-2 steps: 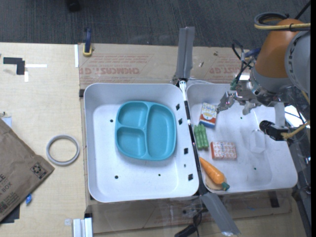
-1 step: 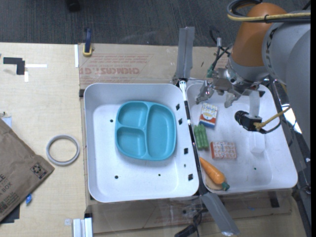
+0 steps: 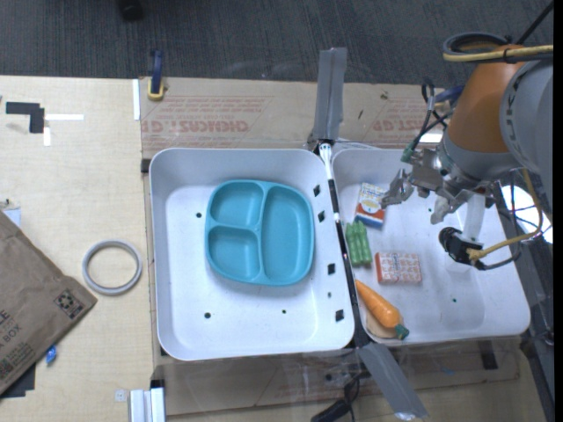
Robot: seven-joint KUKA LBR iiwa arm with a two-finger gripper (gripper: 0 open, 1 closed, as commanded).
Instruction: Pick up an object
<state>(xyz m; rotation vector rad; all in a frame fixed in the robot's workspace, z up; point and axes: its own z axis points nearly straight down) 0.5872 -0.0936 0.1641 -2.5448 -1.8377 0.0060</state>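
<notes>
End effector point(image 3: 420, 200) spread wide, holding nothing, above right bin point(image 3: 457, 319), near small carton point(image 3: 371, 206)

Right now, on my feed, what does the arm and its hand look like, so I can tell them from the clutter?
The arm is grey, rounded and bulky, with a wide orange band above the wrist. A yellow cable loops over its top and thin black cables trail off it. The hand is a dark grey metal piece with slim prongs, and a black fitting with a yellowish lead hangs below it.
</notes>
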